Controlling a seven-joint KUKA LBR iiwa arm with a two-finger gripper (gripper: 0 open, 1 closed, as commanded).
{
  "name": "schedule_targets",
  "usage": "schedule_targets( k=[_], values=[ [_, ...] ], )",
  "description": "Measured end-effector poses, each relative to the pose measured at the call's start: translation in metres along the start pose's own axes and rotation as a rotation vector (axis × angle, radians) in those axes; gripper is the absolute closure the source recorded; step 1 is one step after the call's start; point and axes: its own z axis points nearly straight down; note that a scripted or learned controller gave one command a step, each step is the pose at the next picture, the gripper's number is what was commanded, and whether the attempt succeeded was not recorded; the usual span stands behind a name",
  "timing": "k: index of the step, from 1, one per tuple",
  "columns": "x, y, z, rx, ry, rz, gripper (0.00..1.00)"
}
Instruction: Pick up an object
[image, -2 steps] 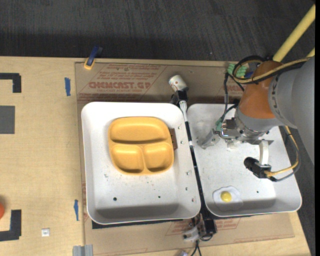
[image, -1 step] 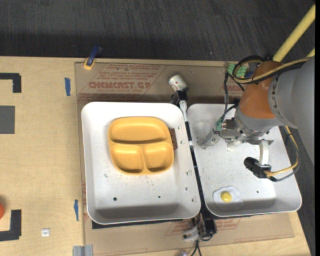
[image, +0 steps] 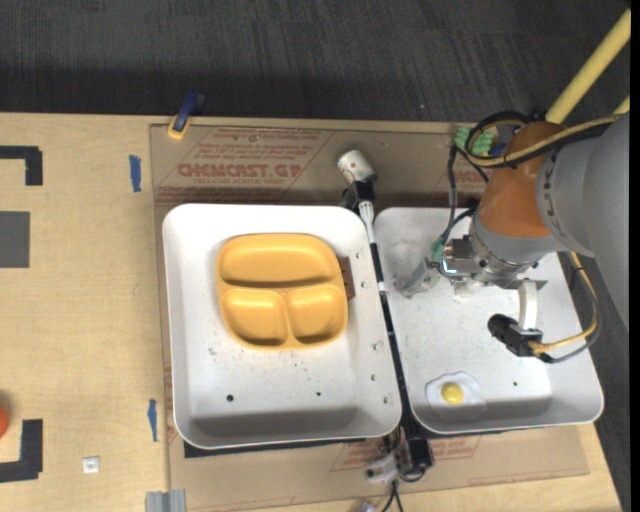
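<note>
I count two white bins on the worktop (image: 90, 300), side by side and touching along their inner rims. The left bin (image: 190, 330) holds one object: a yellow divided tray (image: 282, 290) with three compartments, one long one at the far side and two smaller ones nearer the camera; it lies flat, toward the far half of the bin. The right bin (image: 570, 395) holds one small object, a fried-egg toy (image: 454, 392), white with a yellow yolk, lying flat near the bin's near rim and well apart from the arm. One arm (image: 575, 190) reaches in from the right, its orange band (image: 512, 205) above the wrist, and its pincer (image: 415, 283) sits low over the far-left part of the right bin, close to the rim shared with the left bin. I cannot tell from this angle whether the pincer is released or clenched; the tip reads as a grey blur against the white floor, and I see nothing between it. One black connector with yellow cable (image: 515, 335) hangs off the wrist above the bin's middle. Behind the bins, one small white and black fixture (image: 354, 168) stands at the seam. On the worktop I count three blue tape marks; one (image: 135, 172) lies left of the bins.
</note>
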Motion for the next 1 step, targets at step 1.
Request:
schedule_targets(
  k=[1],
  values=[
    [0.0000, 0.0000, 0.0000, 0.000, 0.000, 0.000, 0.00]
  ],
)
